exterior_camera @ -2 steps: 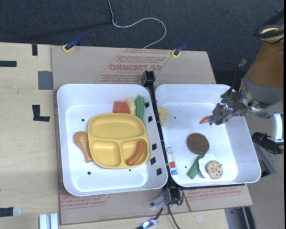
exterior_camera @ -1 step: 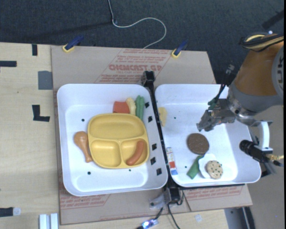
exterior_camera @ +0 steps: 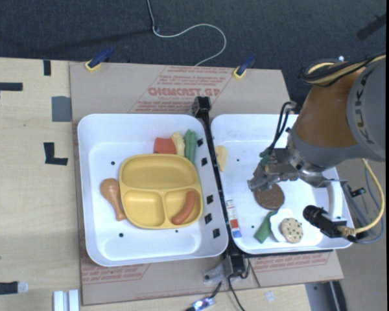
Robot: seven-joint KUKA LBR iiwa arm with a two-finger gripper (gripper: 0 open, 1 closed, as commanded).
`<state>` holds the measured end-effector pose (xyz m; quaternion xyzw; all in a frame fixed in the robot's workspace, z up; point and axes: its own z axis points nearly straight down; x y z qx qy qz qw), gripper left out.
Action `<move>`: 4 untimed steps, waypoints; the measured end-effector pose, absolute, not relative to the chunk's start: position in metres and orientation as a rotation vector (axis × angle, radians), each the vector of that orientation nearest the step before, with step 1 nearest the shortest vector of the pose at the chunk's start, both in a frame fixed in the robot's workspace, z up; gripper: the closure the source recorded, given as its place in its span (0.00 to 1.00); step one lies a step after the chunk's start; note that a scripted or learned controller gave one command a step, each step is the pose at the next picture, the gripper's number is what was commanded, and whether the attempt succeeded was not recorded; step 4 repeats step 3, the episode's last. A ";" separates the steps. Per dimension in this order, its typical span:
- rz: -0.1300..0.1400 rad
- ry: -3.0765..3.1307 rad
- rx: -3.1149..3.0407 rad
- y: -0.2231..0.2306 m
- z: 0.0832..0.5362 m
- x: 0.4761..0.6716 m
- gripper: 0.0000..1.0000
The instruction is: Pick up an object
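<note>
Arm enters from the right of the frame. Hand (exterior_camera: pixel 267 177) low over the right bin (exterior_camera: pixel 246 131), just above a brown disc (exterior_camera: pixel 271 198); cannot tell how it is set. Toward lower right: a speckled cookie (exterior_camera: pixel 290 229) beside a green piece (exterior_camera: pixel 264 229). Left bin (exterior_camera: pixel 94 173), centre-left: yellow divided plate (exterior_camera: pixel 159 190) holding a sausage (exterior_camera: pixel 187 207); drumstick (exterior_camera: pixel 111 195) touching the plate's left edge.

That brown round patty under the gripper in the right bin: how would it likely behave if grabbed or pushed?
The brown patty looks like a flat disc lying on the bin floor, so it probably slides rather than rolls. Its low profile likely gives the gripper little edge to pinch. It resembles toy food, so probably light and stiff.
</note>
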<state>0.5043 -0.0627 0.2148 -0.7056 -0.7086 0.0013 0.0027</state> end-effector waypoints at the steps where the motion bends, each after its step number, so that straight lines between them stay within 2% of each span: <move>1: 0.000 -2.225 -2.215 -0.035 0.234 0.494 1.00; 4: 0.003 -2.222 -2.218 -0.046 0.230 0.496 1.00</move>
